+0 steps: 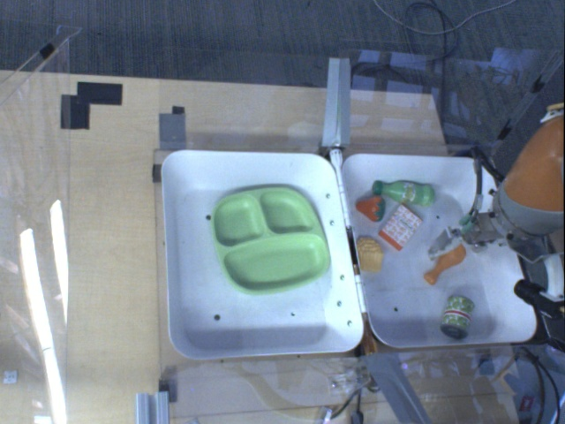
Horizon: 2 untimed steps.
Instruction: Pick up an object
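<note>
The right bin (494, 325) holds several small items. A green bottle (403, 192) lies near its far wall, with a red-and-green toy vegetable (371, 208) beside it. A small orange-and-white box (401, 226) lies tilted in the middle, and a tan bun (370, 253) sits by the bin's left wall. An orange carrot-like piece (444, 264) lies right of centre, and a green can (456, 315) stands near the front. My gripper (446, 240) reaches in from the right and sits low, just above the upper end of the orange piece. Nothing visibly hangs from it.
The left bin (190, 325) holds a green divided plate (269, 238). A metal divider (335, 104) stands behind the seam between the bins. The arm's orange band (540, 173) looms over the right bin's far right corner. Cables lie on the floor beyond the bench.
</note>
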{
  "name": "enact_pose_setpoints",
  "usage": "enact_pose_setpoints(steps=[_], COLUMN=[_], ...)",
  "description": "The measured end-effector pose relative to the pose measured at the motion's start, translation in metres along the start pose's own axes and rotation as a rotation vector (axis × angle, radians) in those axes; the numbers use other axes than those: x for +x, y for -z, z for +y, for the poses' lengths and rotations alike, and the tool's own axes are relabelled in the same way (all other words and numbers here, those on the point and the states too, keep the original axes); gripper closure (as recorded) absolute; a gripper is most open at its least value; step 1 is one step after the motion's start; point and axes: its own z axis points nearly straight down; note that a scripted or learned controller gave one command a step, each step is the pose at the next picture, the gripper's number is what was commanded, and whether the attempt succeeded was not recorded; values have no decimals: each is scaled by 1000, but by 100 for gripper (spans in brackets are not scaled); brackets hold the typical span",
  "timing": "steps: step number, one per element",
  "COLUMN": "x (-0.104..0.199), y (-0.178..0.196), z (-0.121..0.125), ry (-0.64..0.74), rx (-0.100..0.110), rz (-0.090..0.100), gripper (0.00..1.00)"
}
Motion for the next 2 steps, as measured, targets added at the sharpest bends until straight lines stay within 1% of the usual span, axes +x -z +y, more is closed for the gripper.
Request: enact_pose_setpoints(steps=[1, 2], x=[0, 76], y=[12, 131], z=[3, 46], ry=[2, 95], rx=[-7, -2], rz=[-2, 0], gripper=[100, 100])
